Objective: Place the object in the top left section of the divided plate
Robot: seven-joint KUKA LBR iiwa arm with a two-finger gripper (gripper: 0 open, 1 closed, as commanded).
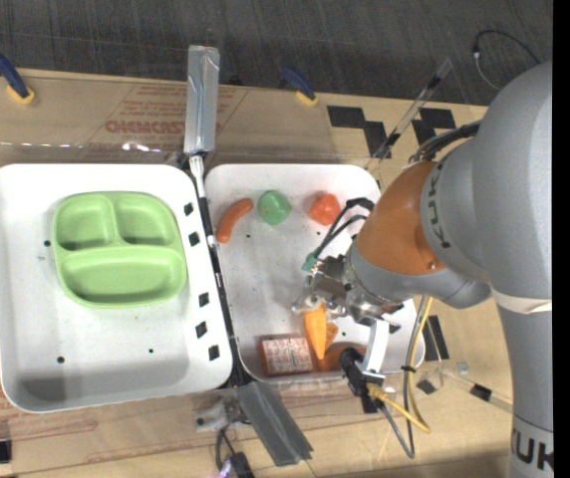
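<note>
A green divided plate (pixel 119 245) lies in the left bin, with two small sections at its top and one wide section below. In the right bin, an orange carrot-shaped piece (pixel 316 334) lies near the front wall. My gripper (pixel 322 300) hangs right over the carrot's upper end, and the wrist hides where the two meet. Other loose pieces in this bin are an orange-red sausage (pixel 232 219), a green round piece (pixel 273 206) and a red-orange round piece (pixel 324 207).
A brown-red can (pixel 286 354) lies on its side against the right bin's front wall, just left of the carrot. The left bin's wall (pixel 11 297) and the divider (pixel 208 267) between the bins stand between the right bin and the plate.
</note>
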